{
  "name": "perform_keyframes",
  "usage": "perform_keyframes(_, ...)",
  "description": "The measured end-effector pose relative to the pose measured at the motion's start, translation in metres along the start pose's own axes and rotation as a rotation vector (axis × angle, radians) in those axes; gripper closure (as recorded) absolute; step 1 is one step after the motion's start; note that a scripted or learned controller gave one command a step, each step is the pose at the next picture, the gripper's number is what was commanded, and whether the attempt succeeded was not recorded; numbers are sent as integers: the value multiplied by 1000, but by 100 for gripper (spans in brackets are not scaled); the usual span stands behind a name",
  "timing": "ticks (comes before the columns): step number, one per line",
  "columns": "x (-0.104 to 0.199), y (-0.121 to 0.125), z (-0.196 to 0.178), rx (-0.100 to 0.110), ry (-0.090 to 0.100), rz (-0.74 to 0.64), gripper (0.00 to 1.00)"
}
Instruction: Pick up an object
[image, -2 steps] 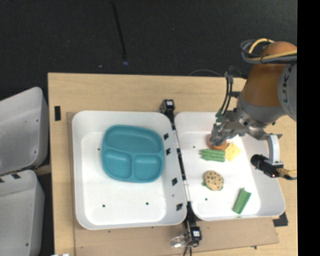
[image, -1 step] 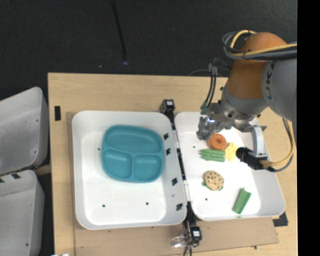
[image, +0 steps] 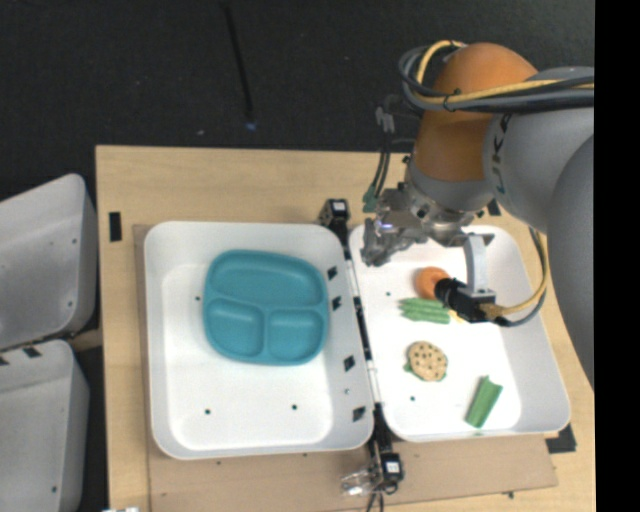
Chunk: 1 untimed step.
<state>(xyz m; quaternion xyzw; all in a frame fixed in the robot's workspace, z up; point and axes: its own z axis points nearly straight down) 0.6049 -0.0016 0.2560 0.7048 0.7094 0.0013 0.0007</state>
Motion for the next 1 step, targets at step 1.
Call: perform_keyframes(1, 57, 12, 8, 2, 0, 3, 100)
